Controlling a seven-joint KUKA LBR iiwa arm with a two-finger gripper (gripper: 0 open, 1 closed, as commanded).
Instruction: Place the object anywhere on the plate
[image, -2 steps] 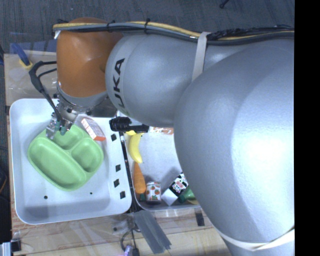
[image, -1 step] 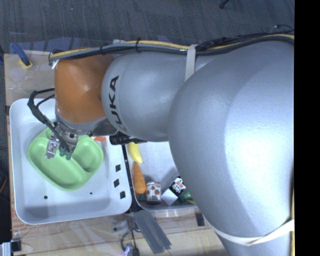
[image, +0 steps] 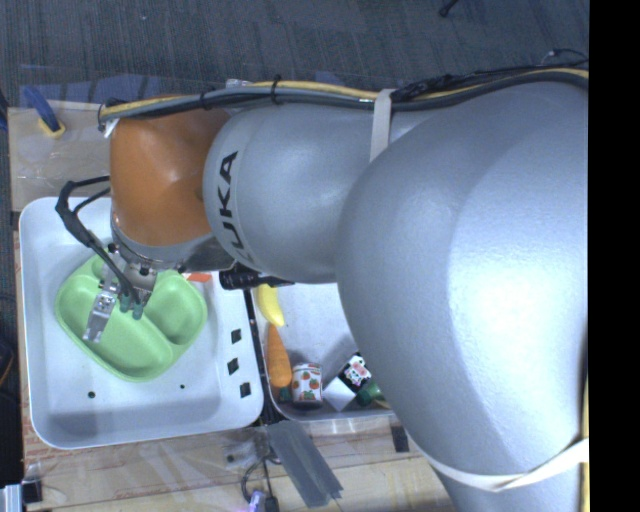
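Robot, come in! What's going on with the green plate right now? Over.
Gripper low over green plate in left bin. Fingers unreadable. Carrot and small boxes in right bin.

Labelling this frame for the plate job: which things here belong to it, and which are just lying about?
Belongs to the job:
green plate in the left bin
hand above the plate

Lying about, in the right bin:
banana
carrot
strawberry-printed box
black-and-white piece

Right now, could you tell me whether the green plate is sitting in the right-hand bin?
No, the green plate lies in the left bin, under the gripper, while the carrot sits in the right bin.
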